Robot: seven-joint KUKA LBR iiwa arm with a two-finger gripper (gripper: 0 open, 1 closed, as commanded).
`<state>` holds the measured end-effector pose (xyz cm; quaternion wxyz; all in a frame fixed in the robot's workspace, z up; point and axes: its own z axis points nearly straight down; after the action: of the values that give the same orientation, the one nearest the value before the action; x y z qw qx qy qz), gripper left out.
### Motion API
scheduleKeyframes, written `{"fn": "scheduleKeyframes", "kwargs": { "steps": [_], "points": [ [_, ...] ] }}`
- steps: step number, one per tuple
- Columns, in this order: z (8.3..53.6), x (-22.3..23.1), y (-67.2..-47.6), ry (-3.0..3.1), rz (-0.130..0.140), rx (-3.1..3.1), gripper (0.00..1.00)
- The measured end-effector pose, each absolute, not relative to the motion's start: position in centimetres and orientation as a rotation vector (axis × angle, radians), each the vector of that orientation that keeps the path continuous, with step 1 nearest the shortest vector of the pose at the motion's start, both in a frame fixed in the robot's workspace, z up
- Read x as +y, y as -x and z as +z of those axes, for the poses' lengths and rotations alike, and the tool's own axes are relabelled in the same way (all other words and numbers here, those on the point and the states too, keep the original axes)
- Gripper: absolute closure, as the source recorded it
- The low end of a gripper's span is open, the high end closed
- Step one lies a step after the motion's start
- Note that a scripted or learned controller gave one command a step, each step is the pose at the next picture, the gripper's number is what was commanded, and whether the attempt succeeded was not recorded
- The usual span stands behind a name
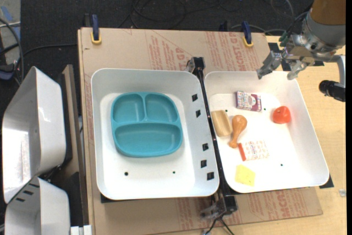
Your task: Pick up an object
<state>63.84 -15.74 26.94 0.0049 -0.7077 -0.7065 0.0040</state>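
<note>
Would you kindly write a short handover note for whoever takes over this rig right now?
Gripper: open, holding nothing, above the back edge of the right bin.
Right bin holds a tomato, purple packet, bread piece, drumstick, red-printed packet and yellow piece.
Left bin holds a blue divided tray.
Done: nothing picked yet.
Left: descend, grasp one object, lift.

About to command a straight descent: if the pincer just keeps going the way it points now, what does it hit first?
Probably bare bin floor. The pincer hangs open over the far rim of the right bin, pointing down. The purple packet lies nearest but off to the side; height is hard to judge from this slant.
</note>
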Motion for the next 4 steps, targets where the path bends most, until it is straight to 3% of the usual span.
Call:
{"fn": "scheduleKeyframes", "kwargs": {
  "steps": [1, 4],
  "points": [
    [27.8, -15.7, -64.0, 2.221, 0.001, -2.223, 0.00],
    [12.0, -15.3, -64.4, 2.221, 0.004, -2.219, 0.00]
  ]
}}
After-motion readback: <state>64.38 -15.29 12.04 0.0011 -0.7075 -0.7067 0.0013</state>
